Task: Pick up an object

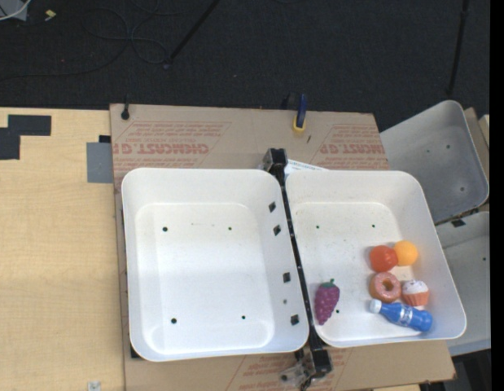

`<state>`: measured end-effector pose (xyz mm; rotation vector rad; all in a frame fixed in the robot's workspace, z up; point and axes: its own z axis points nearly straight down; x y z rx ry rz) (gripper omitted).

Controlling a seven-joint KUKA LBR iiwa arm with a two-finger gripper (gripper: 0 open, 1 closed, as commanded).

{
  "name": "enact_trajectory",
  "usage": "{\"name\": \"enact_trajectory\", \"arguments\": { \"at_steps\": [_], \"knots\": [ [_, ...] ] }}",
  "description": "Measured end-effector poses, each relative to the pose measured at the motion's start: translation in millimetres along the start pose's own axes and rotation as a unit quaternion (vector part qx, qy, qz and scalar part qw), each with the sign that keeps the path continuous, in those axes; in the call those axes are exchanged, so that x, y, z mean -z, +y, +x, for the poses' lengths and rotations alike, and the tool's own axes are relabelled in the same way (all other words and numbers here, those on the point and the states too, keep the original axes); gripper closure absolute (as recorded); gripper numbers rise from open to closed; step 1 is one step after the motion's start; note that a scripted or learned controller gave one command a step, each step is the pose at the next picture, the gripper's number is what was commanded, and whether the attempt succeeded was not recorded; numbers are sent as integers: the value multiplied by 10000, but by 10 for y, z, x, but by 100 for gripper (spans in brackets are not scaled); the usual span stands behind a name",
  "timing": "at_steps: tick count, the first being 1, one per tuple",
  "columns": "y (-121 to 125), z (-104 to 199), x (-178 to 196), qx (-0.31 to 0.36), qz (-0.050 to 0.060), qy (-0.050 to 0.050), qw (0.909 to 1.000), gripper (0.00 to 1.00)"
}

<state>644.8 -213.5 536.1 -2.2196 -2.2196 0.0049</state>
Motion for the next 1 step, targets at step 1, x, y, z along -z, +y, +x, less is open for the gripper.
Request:
{"name": "enact_trajectory", "arguments": {
  "at_steps": [1],
  "knots": [
    [-6, 88, 4, 3, 6, 8, 10000, 100]
  ]
}}
